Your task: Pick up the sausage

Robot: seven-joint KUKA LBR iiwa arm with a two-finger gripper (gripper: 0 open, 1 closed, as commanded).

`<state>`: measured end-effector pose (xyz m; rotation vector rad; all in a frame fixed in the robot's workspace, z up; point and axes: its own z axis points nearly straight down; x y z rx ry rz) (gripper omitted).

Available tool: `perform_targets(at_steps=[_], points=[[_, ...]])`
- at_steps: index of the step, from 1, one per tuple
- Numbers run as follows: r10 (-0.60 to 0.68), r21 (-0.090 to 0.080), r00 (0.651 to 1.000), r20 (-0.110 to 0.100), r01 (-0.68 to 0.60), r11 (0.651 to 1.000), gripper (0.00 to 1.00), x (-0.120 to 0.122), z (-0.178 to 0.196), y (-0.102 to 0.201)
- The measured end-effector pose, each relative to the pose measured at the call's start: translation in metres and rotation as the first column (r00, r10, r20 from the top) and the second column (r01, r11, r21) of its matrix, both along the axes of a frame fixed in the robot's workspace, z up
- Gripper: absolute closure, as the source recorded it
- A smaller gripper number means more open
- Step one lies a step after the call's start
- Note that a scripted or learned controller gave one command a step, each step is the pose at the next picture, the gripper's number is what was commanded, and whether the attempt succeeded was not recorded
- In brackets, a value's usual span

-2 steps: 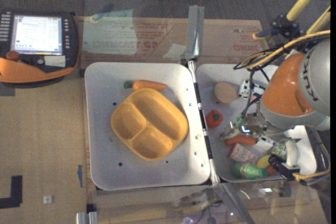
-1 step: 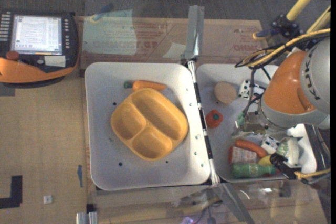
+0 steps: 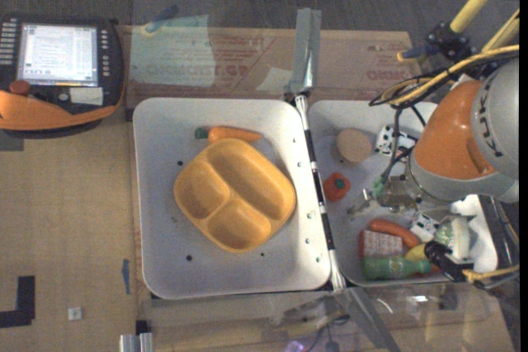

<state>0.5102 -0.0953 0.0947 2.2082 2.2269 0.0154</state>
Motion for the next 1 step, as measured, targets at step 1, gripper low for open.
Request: perform_targets(at_steps=[1], points=[[0.009,-0.003,1.0,0.002,-0.009,1.0,0.0,-0.0259,-0.0076,-0.0009]])
